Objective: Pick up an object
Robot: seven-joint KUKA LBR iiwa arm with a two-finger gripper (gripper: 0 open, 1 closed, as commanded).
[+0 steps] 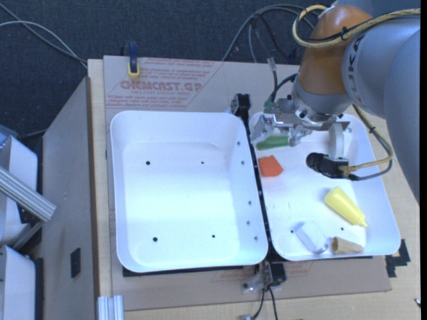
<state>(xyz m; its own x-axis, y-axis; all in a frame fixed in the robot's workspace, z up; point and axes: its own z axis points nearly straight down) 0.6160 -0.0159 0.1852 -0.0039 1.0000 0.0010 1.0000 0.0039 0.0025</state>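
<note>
Camera view: green object lay at the back left of the right bin, directly under the gripper.
It was probably the chosen target, being nearest the claw; whether the claw was clenched or released could not be told. An orange block sat just beside it, with a yellow wedge, a grey piece and a tan piece nearer the front. Red print on the board under the bins read "CHEMCAST GP".
</note>
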